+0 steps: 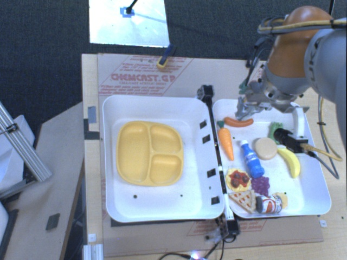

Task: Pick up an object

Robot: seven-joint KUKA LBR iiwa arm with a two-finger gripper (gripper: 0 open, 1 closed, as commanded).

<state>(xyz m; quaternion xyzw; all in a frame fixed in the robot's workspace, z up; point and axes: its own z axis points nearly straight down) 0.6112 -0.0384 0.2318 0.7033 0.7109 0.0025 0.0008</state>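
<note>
Two white bins stood on the bench [65, 140]: the left bin [111, 199] held one yellow tray [150, 153]; the right bin [317, 196] held roughly ten toy foods. One sausage [239, 122] lay directly beneath the jaws [245, 108], whose state could not be told.

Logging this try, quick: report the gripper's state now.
Gripper: low over the hot dog in the right bin; open or shut cannot be told, and no hold is visible.

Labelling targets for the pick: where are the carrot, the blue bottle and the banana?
carrot [226, 143], camera view, middle of its orange body.
blue bottle [252, 162], camera view, its blue body.
banana [290, 162], camera view, mid-curve.
</note>
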